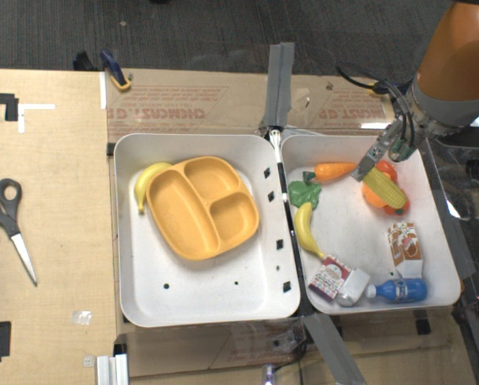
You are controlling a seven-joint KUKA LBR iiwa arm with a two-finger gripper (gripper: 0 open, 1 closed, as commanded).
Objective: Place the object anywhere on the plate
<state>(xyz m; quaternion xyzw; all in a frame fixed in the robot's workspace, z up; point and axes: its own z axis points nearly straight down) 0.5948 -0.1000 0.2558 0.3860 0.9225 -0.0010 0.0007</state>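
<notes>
Wooden bench (46, 239) with two white bins. The left bin (199, 295) holds the yellow divided plate (200, 207), pushed up-left with bare floor below and right of it. The right bin (367, 247) is crowded along its edges, open in the middle. The gripper (375, 160) hangs over its top right, just beside the corn (383, 189) and carrot (335, 171); can't tell if its fingers are spread or pinching.

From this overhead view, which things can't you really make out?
- End effector: its fingers blur together, so open or shut is unclear.
- Orange fruit: mostly hidden under the corn.
- Second banana: partly tucked behind the plate.
- Carton labels: too small to read.
</notes>
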